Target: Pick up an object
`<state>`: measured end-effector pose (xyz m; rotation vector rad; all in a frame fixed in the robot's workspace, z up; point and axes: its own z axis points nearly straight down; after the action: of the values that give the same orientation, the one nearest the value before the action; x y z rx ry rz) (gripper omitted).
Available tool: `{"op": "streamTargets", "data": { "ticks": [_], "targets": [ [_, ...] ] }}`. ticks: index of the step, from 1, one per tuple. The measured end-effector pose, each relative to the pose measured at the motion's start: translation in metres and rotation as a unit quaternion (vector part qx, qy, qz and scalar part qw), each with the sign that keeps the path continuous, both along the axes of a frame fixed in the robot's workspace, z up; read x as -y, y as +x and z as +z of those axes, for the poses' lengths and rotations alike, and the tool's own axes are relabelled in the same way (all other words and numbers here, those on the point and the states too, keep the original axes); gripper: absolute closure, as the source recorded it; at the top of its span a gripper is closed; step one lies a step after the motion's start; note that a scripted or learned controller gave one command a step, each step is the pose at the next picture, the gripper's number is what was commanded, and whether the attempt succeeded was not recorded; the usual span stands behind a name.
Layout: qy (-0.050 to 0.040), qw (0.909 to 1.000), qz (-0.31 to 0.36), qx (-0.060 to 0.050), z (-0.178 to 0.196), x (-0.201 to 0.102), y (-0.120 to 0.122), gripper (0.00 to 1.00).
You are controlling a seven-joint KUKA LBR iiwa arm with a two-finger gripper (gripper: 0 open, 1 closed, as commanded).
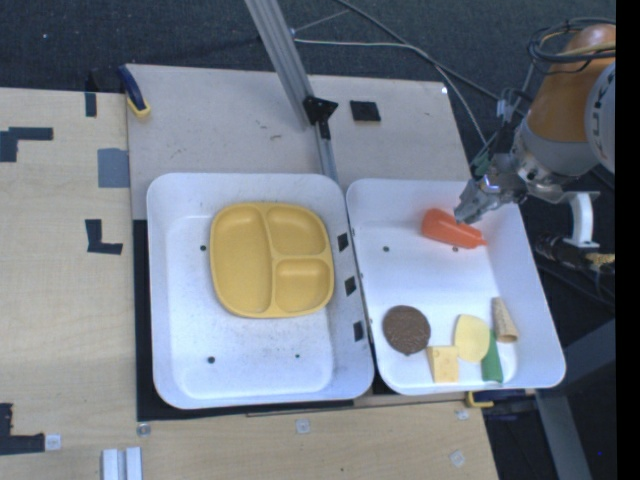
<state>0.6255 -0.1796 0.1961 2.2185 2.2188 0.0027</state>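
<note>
Over the right bin, near its far right corner, the gripper hangs low at the upper end of an orange carrot-like piece. Its dark tip meets or overlaps that piece, but whether the fingers are spread or closed cannot be made out, nor whether anything sits between them. The orange piece is stubby and lies on the bin floor, slanting down toward the right wall. Well apart, at the near right corner of the same bin, sits a cluster: a brown round patty, a yellow cheese-like wedge, a pale yellow lump, a green piece and a tan cone against the wall. None of these crowd the gripper. A yellow divided plate lies in the left bin.
</note>
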Motion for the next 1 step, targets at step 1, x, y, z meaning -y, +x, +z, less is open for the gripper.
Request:
{"op": "streamTargets", "data": {
  "ticks": [1],
  "targets": [
    [0.0004, 1.0, 0.001, 0.0, 0.0481, -0.0059, -0.0065, 1.0]
  ]
}}
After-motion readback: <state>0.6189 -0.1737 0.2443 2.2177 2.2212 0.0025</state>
